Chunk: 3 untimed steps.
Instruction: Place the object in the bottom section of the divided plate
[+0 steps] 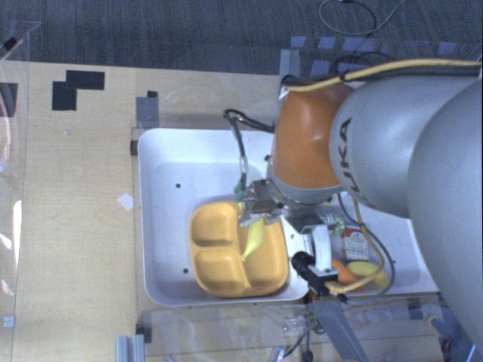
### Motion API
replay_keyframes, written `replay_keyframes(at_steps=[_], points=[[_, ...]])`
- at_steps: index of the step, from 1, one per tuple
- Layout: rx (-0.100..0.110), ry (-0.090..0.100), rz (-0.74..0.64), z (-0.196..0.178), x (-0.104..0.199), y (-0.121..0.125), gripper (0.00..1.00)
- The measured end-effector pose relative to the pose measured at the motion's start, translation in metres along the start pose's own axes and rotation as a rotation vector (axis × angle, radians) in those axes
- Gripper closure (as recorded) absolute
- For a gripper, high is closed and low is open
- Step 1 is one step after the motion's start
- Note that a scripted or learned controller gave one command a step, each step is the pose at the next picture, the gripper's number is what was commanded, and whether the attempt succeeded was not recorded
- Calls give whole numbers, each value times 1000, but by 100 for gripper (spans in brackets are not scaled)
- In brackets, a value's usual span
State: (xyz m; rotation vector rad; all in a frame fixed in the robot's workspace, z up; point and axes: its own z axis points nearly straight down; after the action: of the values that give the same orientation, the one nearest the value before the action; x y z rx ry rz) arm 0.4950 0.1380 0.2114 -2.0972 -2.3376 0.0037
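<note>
While above divided plate (226, 255), gripper (255, 216) downward.

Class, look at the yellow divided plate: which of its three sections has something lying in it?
The large section on the right side of the divided plate, under the claw. A pale yellow banana-like object lies in it; the two smaller left sections hold nothing.

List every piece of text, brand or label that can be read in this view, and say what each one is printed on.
"KUKA", only partly in view, in dark letters running vertically on the grey arm, just right of the orange band.
A small package in the right bin bears red and white print, too small and blurred to read.
The yellow divided plate bears no text.
</note>
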Motion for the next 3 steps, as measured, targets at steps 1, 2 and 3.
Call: replay_keyframes(at_steps=[1,2,3], points=[[-1,0,434,4,-29,29,100],[-1,0,433,3,-29,29,0],[-3,1,429,-68,45,53,0]])
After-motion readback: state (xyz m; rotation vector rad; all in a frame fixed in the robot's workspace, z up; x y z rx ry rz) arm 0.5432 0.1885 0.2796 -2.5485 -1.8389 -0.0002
